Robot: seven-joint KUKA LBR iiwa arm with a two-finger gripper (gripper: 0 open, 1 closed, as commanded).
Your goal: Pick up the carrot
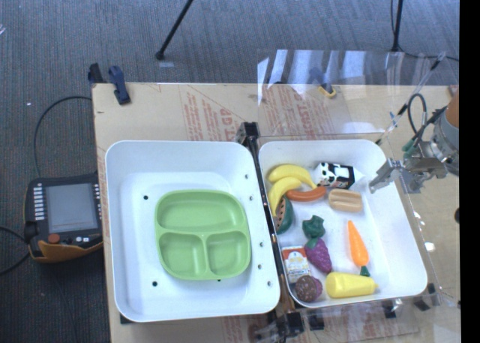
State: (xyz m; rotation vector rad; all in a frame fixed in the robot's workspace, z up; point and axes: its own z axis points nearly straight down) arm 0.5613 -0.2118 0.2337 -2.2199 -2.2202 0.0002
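Camera view: carrot (357, 242) well below-left of gripper (384, 177).

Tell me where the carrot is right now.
The carrot lies in the right bin, toward its lower right, below the bread roll, above the yellow corn cob, with the purple eggplant to its left.

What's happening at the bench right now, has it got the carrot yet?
Not yet. The gripper sits at the right bin's right edge, above and apart from the carrot, which lies untouched among the toy food. The green plate sits in the left bin.
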